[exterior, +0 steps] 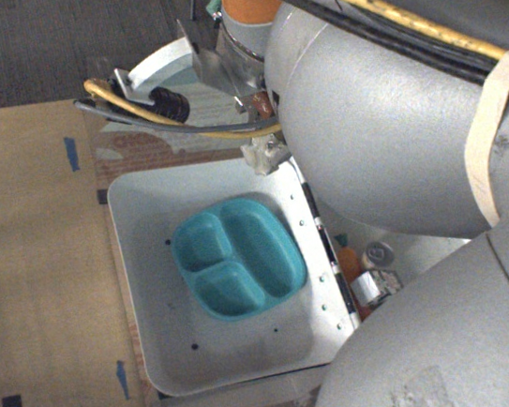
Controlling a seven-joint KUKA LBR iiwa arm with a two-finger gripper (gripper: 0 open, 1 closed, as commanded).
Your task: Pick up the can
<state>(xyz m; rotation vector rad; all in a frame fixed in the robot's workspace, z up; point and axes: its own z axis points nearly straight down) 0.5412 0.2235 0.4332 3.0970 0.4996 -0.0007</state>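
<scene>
Item 1, arm [383, 112]: grey, bulking nearest the lens, covering everything right of the left bin [163, 354] and hanging over that bin's right rim.

Item 2, can [377, 252]: small, round grey top facing up, sitting just right of the left bin's right rim, peeking out from a gap under the arm; much of it is being hidden.

Item 3, shiny silver object [367, 287]: lying just beside the can, nearer the bin's front right corner.

Item 4, gripper [263, 149]: hanging at the left bin's far right corner, well apart from the can; how far open it is cannot be told, and nothing is showing in its hold.

Item 5, teal divided plate [239, 257]: resting inside the left bin, near its middle.

Item 6, orange band [248, 0]: showing beyond the bin's far rim
</scene>
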